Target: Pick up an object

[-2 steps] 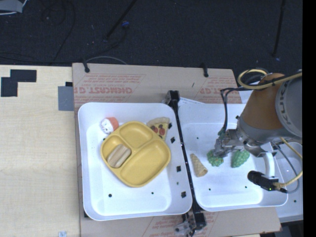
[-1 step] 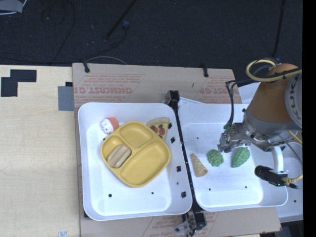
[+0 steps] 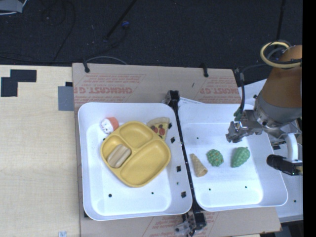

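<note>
Gripper [image 3: 237, 131] at 12 o'clock above green bumpy object [image 3: 240, 157], finger state indiscernible, arm [image 3: 281, 90] cut off at frame edge, pizza slice [image 3: 159, 127] partly hidden behind yellow tray [image 3: 143, 164]

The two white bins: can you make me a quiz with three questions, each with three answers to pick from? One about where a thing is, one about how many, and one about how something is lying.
1. Where is the yellow tray?
A. in the left bin
B. in the right bin
C. on the wooden bench

2. How many green bumpy toys lie in the right bin?
A. one
B. two
C. four

3. How is the tan cone placed?
A. standing on its point
B. lying on its side
C. stuck in the pincer

Answers:
1. A, the tray sits in the left bin beside the pizza slice.
2. B, the round green toy and the green bunch lie side by side.
3. B, the cone lies flat on the bin floor, apart from the pincer.
</note>
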Robot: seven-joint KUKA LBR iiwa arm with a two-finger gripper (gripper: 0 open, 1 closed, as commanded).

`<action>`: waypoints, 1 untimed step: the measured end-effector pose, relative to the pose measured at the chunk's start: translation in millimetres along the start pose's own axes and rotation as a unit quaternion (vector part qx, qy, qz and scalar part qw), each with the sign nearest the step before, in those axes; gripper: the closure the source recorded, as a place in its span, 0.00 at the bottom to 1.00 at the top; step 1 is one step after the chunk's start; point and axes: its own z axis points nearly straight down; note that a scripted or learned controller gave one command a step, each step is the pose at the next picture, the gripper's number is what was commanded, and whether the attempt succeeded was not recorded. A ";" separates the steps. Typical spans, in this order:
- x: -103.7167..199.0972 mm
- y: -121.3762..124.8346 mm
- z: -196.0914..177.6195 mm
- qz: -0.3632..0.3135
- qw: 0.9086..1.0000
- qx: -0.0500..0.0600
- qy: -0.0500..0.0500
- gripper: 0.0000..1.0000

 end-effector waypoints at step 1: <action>8.0 6.1 -50.2 0.000 1.000 0.001 0.000 1.00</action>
